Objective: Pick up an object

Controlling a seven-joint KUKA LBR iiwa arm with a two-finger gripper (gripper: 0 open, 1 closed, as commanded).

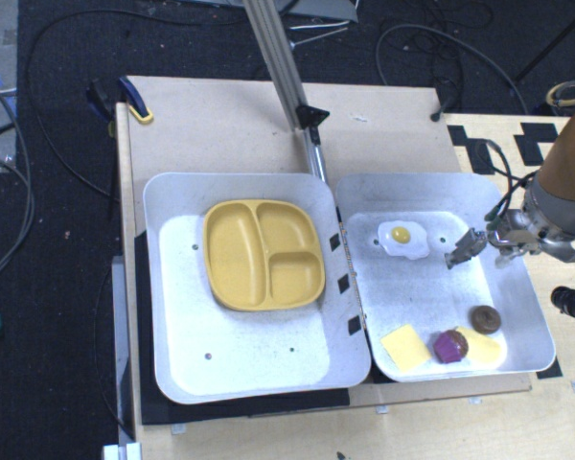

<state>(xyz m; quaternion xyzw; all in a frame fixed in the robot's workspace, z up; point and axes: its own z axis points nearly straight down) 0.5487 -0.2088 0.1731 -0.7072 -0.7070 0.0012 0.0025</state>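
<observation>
Fried egg [402, 239]: a toy egg, white and irregular at the rim with a round yellow yolk in its middle; it lies flat at about 11 o'clock in the right bin [417, 300].
Gripper [463, 250]: at about 2 o'clock in the right bin, just beside the egg and apart from it, nothing between its fingers; whether they are spread or closed I cannot tell.
Other pieces: a yellow square slice [405, 347] at 6 o'clock of the right bin, a purple lump [449, 346] beside it, a pale yellow piece [486, 351] at 5 o'clock, and a small brown ring-shaped piece [485, 319] touching its upper edge.
Left bin [177, 333]: holds a yellow three-compartment plate [264, 255], set toward 12 o'clock.
Arm [561, 185]: grey wrist and orange band at 3 o'clock of the view.
Surface: both white bins sit on a pale wooden bench [220, 127].
Room: dark floor with black cables [48, 113], and a slanting metal pole [273, 46] at 12 o'clock.
</observation>
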